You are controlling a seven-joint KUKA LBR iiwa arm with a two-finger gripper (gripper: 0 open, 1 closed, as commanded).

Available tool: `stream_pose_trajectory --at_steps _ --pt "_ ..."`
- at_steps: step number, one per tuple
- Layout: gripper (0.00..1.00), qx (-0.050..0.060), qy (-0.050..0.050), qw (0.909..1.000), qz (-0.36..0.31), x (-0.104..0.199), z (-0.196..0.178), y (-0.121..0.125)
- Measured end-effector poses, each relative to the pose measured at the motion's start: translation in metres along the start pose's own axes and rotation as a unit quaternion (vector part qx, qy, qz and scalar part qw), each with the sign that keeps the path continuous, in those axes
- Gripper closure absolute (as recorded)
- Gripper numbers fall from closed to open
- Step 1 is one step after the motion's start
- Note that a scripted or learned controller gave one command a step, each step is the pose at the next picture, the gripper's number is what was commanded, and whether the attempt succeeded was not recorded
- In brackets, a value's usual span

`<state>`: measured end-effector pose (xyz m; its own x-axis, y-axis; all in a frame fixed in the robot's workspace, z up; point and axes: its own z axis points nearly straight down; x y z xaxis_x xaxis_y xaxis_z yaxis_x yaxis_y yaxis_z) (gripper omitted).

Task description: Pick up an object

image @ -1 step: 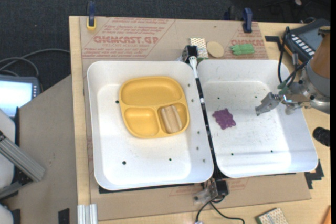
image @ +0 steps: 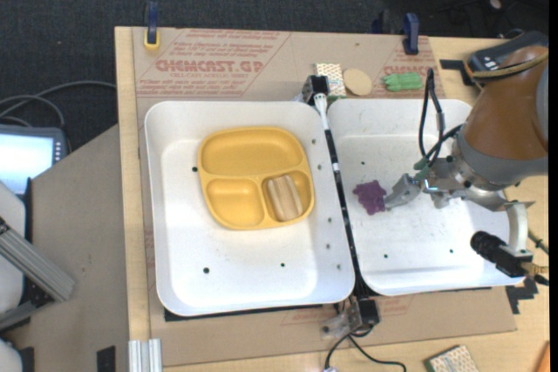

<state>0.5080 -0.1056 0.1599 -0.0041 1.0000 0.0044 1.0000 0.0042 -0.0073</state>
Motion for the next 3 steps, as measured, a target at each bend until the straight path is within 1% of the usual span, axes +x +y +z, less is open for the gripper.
stream_pose_trajectory --at_steps 1,2,3 --pt "0.00 -0.002 -0.003 1.0000 0.005 -0.079 0.077 -0.020" --pt "0.00 -0.010 0.000 0.9999 -0.005 0.035 -0.031 0.017" --pt "0.00 -0.005 -0.003 1.0000 0.001 0.034 -0.025 0.020"
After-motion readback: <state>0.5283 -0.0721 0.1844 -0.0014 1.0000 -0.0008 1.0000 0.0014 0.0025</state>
